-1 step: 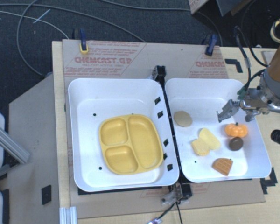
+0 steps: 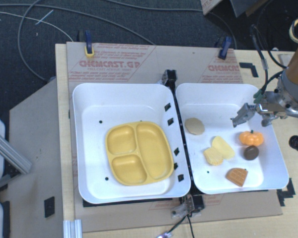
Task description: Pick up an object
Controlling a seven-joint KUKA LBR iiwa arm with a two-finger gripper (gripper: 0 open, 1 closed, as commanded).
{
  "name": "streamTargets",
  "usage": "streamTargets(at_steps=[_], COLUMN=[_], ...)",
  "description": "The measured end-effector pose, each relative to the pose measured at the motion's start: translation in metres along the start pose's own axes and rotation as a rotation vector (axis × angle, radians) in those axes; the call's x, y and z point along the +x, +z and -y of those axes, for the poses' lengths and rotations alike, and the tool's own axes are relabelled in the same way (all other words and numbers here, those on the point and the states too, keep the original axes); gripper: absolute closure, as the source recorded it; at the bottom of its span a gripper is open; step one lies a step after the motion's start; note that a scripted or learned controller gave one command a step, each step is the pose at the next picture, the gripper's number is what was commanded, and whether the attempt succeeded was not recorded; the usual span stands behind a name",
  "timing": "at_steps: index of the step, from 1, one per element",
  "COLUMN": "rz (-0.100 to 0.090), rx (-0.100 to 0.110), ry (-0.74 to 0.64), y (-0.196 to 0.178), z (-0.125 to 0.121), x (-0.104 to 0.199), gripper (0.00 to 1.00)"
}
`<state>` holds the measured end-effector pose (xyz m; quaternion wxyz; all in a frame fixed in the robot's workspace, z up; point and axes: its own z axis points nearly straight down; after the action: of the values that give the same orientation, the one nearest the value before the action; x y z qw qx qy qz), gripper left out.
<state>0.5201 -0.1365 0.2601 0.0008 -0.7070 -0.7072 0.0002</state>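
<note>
The right bin (image 2: 213, 95) holds several small items. A round beige disc (image 2: 194, 126) lies at its left. Two pale yellow pieces (image 2: 219, 150) sit mid-bin, touching each other. At the right lie an orange fruit (image 2: 251, 138) and a dark brown ball (image 2: 251, 153), with a brown wedge (image 2: 237, 176) near the front. My gripper (image 2: 251, 119) hangs over the right bin's right side, just behind the orange fruit. It is open, with nothing between its fingers.
The left bin (image 2: 89, 133) holds a yellow three-compartment plate (image 2: 138, 152). A black divider with clips (image 2: 175, 128) runs between the bins. Blue clamps (image 2: 89, 42) (image 2: 224, 47) hold the cardboard base at the back. Cables trail across the dark floor behind.
</note>
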Motion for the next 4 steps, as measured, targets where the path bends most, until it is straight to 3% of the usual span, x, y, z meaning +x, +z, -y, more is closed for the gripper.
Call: streamTargets(at_steps=[2,3,4], rz=[-0.003,-0.001,0.000], rx=[0.006,-0.008,-0.015], ry=[0.001,0.003,0.000], y=[0.121,0.169,0.154], z=[0.006,0.003,0.001], x=[-0.003,-0.003,-0.003], gripper=[0.00,0.00,1.00])
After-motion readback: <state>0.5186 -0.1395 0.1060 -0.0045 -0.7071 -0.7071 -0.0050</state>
